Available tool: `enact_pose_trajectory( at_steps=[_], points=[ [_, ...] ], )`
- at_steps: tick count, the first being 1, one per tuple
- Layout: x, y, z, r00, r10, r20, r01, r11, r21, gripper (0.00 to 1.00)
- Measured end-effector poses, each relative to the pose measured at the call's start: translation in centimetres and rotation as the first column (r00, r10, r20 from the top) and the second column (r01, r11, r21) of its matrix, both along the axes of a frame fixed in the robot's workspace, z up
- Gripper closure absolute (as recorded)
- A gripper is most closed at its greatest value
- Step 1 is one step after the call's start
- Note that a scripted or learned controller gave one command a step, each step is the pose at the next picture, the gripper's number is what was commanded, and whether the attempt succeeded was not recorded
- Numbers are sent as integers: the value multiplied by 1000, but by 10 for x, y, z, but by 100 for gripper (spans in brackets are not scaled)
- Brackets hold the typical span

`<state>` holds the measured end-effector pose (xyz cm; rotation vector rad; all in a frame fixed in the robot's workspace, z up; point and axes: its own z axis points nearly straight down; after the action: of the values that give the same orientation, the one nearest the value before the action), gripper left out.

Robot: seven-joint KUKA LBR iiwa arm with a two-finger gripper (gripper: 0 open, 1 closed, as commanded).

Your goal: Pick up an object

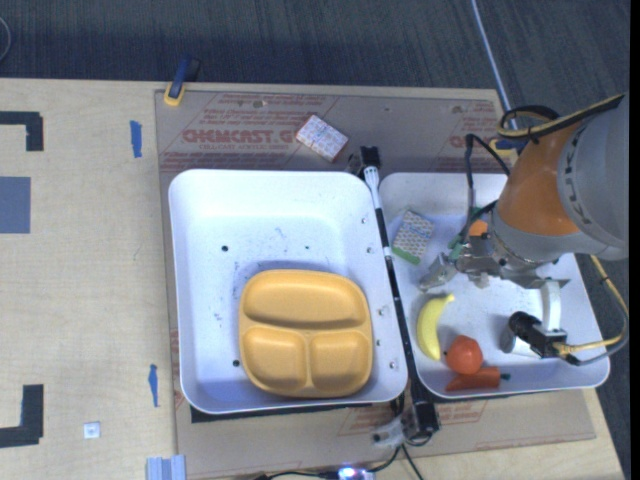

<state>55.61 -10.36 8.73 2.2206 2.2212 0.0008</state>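
The arm's metal hand hangs low in the right white bin, just above the yellow banana and orange-red toy, seemingly lined up to grab; I cannot tell how its fingers stand, and nothing looks held

The arm is cut off by the right edge of the frame, and its bulk hides the upper right part of the right bin. The gripper sits under the wrist, so its fingers cannot be made out. The orange-red object at the lower middle of that bin is too small to name. The small patterned card above the left bin is too blurred to read, as is the packet beside the divider.
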Motion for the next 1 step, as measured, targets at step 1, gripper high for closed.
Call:
enact_pose_trajectory(
  at_steps=[1],
  points=[
    [-54,8,-1,1000,0,2,0,1000,0,0]
  ],
)
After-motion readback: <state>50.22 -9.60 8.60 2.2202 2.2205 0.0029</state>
